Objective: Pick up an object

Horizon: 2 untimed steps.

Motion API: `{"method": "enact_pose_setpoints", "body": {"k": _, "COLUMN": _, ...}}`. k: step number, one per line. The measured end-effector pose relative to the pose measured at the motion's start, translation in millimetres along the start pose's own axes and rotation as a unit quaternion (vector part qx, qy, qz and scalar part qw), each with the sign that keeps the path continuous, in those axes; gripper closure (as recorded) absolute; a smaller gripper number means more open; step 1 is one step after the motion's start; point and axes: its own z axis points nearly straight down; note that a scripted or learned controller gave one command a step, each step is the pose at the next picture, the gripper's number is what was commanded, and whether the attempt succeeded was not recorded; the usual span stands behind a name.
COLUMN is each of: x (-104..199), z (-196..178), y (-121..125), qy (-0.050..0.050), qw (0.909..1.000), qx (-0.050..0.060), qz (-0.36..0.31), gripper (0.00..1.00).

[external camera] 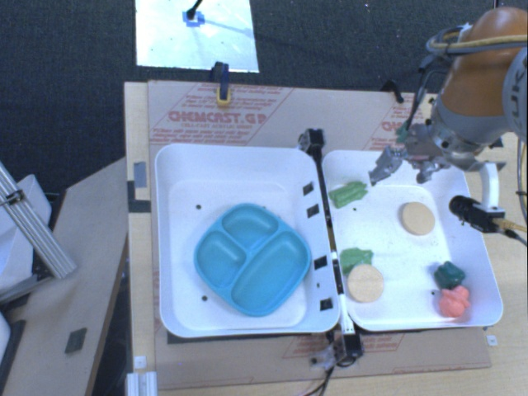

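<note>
My gripper [406, 170] hangs over the back of the right bin [487, 299], its two fingers spread apart with nothing between them. A green piece [347, 193] lies just left of it. A tan disc [417, 218] sits a little in front of the gripper. Further forward lie a second green piece [356, 257] against another tan disc [365, 284]. At the front right corner, a dark teal object [449, 274] rests beside a pink one [453, 301].
The left bin [177, 172] holds a blue divided plate [252, 258]. Black clips [312, 141] run along the seam between the bins. A black fitting [474, 212] sticks out at the right bin's right side. The bench edge lies beyond the bins.
</note>
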Motion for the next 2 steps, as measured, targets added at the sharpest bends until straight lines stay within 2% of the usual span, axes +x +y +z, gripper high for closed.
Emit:
{"method": "enact_pose_setpoints", "body": {"k": 1, "x": 0.2, "z": -6.0, "y": 2.0, "qy": 0.0, "qw": 1.0, "qx": -0.005, "qz": -0.001, "gripper": 0.0}}
{"method": "enact_pose_setpoints", "body": {"k": 2, "x": -7.3, "z": 39.2, "y": 4.6, "qy": -0.001, "qw": 1.0, "qx": -0.004, "qz": 0.0, "gripper": 0.0}}
